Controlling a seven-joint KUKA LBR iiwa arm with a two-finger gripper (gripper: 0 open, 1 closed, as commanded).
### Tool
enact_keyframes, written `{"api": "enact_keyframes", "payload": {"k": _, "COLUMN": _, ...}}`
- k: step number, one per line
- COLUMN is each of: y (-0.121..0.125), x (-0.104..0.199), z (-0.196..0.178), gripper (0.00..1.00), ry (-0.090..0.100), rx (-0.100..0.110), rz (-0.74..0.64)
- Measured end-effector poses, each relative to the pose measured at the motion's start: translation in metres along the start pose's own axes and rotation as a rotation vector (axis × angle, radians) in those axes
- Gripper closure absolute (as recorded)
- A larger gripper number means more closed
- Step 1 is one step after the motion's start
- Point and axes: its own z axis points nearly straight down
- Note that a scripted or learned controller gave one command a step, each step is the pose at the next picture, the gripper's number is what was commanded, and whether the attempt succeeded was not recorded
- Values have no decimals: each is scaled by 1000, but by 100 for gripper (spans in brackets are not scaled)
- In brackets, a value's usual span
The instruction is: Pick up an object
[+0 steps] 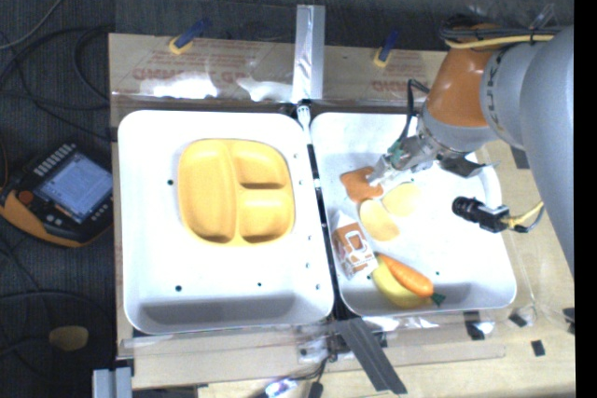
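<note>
1. Reaching in from the right, the arm (485, 93) hangs its gripper (396, 165) low over the right bin (485, 280).
2. Whether the jaws are parted or closed cannot be told here.
3. An orange piece (359, 185) lies just beside the gripper tip, with two pale yellow discs (387, 210) below it.
4. A small box (353, 247), a carrot (408, 276) and a banana (394, 289) sit nearer the front wall.
5. The left bin (149, 294) holds a yellow tray (235, 191).

A single camera hangs above the bench (140, 51), looking down at a slant on both white bins (135, 228). Beyond the bench edges, dark floor shows left of and behind it.
</note>
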Motion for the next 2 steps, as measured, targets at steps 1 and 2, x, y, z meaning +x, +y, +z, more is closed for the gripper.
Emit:
{"api": "enact_keyframes", "payload": {"k": 1, "y": 0, "x": 0, "z": 0, "gripper": 0, "ry": 0, "rx": 0, "rz": 0}}
{"api": "enact_keyframes", "payload": {"k": 2, "y": -4, "x": 24, "z": 13, "gripper": 0, "ry": -5, "rx": 4, "rz": -204}}
